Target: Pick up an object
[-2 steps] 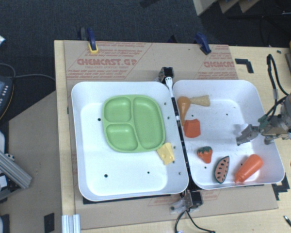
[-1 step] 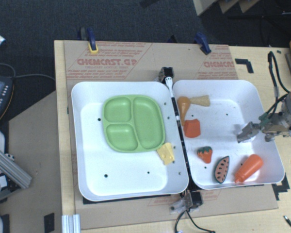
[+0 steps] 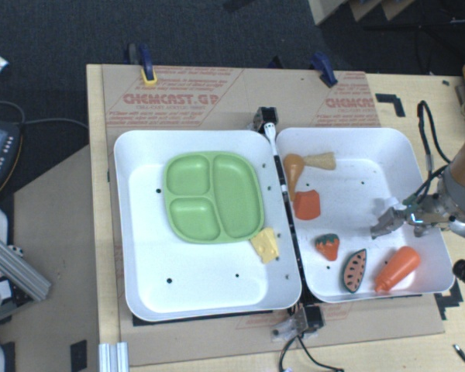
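Camera view: my gripper [image 3: 381, 225] hangs, jaws parted and holding nothing, just above the orange plastic carrot [image 3: 397, 268]; next, descend there.

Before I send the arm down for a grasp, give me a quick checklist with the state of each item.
1. Gripper over the right bin: ok.
2. Fingers free of any object: ok, nothing shows between them.
3. Finger opening: cannot tell.
4. Carrot close to the gripper and unobstructed: ok.
5. Watermelon slice apart from the carrot: ok, a gap shows.
6. Strawberry away from the bin wall: ok.
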Robot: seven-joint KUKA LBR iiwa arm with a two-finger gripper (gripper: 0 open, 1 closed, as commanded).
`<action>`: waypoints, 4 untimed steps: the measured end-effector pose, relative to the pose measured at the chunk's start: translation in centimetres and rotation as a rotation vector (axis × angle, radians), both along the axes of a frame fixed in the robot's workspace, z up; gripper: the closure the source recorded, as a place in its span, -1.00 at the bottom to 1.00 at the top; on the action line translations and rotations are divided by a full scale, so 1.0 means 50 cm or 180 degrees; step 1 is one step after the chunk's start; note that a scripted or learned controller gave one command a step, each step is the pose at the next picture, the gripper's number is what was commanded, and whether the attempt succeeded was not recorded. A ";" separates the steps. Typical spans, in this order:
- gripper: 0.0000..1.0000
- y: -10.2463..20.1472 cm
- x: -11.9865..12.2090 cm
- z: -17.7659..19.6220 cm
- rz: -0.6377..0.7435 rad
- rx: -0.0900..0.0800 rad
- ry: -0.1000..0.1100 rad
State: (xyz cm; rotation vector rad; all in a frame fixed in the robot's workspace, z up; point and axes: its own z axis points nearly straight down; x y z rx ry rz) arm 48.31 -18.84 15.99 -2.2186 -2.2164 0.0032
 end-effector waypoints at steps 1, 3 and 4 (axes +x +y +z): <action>-1.00 0.006 0.005 -0.087 0.0005 0.0001 0.0000; 1.00 0.006 0.006 -0.130 0.0001 -0.0007 -0.0017; 1.00 -0.005 0.001 -0.006 0.0003 -0.0019 -0.0038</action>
